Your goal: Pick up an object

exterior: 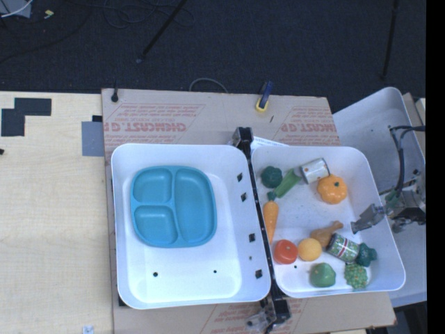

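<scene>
The right bin [375, 179] holds several toy foods. Among them are an orange pumpkin [332, 189], a carrot [270, 218], a red tomato [285, 251], a yellow lemon [309, 249] and a brown drumstick [326, 232]. There is also a small striped can [342, 247], a green apple [322, 275], a broccoli piece [356, 276] and a grey-white can [314, 170]. My gripper [366, 219] reaches in over the bin's right rim, just above and right of the striped can. Nothing is visibly held in it.
The left bin [181, 284] holds a blue divided plate [172, 207]. A dark green vegetable [272, 177] and a cucumber [287, 184] lie at the right bin's back left. A black divider [256, 214] separates the bins. The arm's cables [400, 165] stand at the right.
</scene>
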Robot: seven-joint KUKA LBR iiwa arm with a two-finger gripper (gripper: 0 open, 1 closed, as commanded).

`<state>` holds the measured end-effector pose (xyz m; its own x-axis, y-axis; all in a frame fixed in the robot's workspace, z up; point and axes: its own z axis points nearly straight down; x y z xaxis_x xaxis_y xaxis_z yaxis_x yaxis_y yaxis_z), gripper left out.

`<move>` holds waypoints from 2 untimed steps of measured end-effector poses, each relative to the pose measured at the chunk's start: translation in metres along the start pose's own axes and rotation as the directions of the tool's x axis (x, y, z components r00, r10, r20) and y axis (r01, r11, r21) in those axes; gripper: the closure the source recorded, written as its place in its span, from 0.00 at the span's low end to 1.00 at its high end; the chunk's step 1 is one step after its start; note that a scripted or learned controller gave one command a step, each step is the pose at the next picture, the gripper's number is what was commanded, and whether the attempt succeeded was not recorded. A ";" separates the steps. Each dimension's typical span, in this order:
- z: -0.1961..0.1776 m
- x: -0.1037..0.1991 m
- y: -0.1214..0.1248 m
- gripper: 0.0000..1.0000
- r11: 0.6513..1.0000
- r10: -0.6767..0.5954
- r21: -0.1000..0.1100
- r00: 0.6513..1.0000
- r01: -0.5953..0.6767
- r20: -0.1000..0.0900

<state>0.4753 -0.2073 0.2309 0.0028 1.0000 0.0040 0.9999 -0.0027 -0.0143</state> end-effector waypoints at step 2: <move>0.049 0.012 0.005 0.00 1.000 -0.005 -0.008 1.000 0.005 0.001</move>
<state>0.4801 -0.1954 0.1821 -0.0018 1.0000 0.0034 1.0000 0.0019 -0.0065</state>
